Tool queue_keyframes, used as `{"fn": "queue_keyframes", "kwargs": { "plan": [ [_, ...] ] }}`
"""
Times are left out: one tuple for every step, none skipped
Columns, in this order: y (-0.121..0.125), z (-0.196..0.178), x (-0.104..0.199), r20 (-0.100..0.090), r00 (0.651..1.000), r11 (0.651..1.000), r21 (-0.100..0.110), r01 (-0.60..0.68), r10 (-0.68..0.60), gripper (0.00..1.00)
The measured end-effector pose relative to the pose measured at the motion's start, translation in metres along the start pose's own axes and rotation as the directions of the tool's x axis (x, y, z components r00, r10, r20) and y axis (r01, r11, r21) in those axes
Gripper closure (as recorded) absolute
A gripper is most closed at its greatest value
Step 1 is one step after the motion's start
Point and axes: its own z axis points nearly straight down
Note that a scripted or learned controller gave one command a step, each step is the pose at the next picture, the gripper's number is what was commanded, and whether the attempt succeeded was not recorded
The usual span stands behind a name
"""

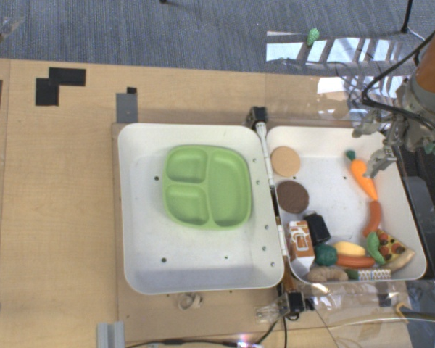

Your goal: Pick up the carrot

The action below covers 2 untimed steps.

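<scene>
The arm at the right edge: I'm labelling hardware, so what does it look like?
An orange band tops the grey wrist. Below it sits a grey metal gripper with slim pale fingers. Dark cables loop along the arm's left side. No markings are legible.

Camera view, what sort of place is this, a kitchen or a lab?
Likely a robotics lab, not a kitchen: two white bins fixed on a wooden bench, toy food such as a carrot, and a robot arm reaching in, with grey carpet beyond.
</scene>
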Motion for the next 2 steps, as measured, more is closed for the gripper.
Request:
{"fn": "queue_keyframes", "kwargs": {
  "plan": [
    [-0.024,0.136,-0.034,-0.017,0.994,0.994,0.002,-0.109,0.109,0.0],
    [-0.022,0.119,-0.042,0.012,0.995,0.995,0.005,-0.104,0.103,1.0]
  ]
}}
